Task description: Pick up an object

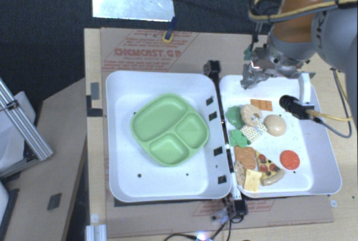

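Gripper (255,75): hangs over the far end of the right bin (321,150), near its back rim; nothing is visible between its parts, and whether it stands wide or narrow cannot be told from this slant; no object is held.

Arm (313,10): grey, orange band above the wrist; enters from the right.

Right bin, contents: orange cracker (261,104) nearest the gripper; beige roll (274,125) and a pale ring-shaped piece (250,116) just beyond; green leaf pieces (239,136) against the divider side; red disc (290,159) toward the outer side; pizza slice (268,170) and yellow cheese square (252,181) at the near end; items crowd together, several touching.

Left bin (123,178): green divided tray (169,129), lying flat and slantwise.

Governing relation: every candidate lies nearer the camera than the gripper, along the bin's length; the cracker sits almost directly below and slightly to the near side, its long edge running across the bin; judged the shortest reach; a short advance toward the near end, then descent, appears required.

Risk, judged: the cracker lies flat and thin, and neighbours press close.
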